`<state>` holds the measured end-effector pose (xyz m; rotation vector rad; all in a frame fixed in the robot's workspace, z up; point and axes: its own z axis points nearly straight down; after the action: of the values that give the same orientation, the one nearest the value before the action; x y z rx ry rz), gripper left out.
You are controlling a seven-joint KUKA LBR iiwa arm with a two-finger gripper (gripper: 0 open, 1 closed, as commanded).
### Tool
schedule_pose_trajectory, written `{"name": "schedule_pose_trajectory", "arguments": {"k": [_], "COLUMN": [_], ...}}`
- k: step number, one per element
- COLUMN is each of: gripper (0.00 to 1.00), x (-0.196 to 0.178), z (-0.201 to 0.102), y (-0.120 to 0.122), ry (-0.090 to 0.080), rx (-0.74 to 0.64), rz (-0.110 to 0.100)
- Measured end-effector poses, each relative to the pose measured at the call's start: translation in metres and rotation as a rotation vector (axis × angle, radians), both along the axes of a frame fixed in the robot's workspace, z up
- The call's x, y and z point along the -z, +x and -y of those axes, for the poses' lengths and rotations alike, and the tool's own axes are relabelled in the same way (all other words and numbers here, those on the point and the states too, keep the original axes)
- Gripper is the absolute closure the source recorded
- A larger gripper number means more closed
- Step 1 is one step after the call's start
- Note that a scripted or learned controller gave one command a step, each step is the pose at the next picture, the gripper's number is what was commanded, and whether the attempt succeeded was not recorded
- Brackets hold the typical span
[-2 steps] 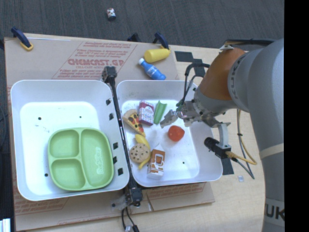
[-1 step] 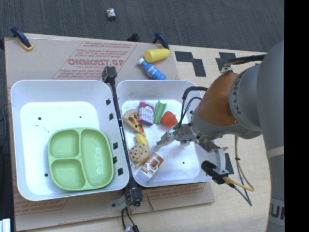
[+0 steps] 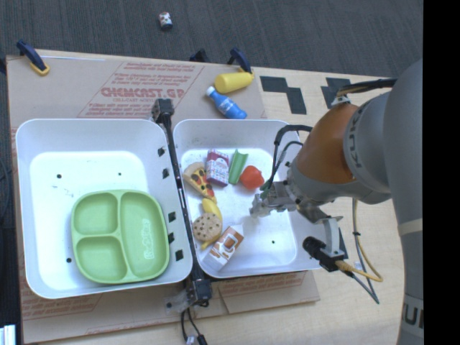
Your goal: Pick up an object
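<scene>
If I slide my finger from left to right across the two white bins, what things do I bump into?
Green divided plate → pizza slice → red packet → green piece → red tomato → gripper.

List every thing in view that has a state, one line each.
hand: low inside the right bin, nothing visibly held
green tray: flat in the left bin, compartments bare
yellow bottle: on its side, outside the bins
blue bottle: on its side, outside the bins
small carton: lying tilted in the right bin
</scene>
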<state>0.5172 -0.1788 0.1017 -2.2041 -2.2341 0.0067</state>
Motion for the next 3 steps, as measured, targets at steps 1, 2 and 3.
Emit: {"name": "schedule_pose_trajectory", "arguments": {"k": [1, 2, 3], "gripper": [0.00, 1.00, 0.00], "x": [0.000, -0.010, -0.010], "z": [0.000, 0.000, 0.000], "y": [0.000, 0.001, 0.001], "ry": [0.000, -0.001, -0.001], "rx": [0.000, -0.007, -0.006], "rz": [0.000, -0.001, 0.000]}}
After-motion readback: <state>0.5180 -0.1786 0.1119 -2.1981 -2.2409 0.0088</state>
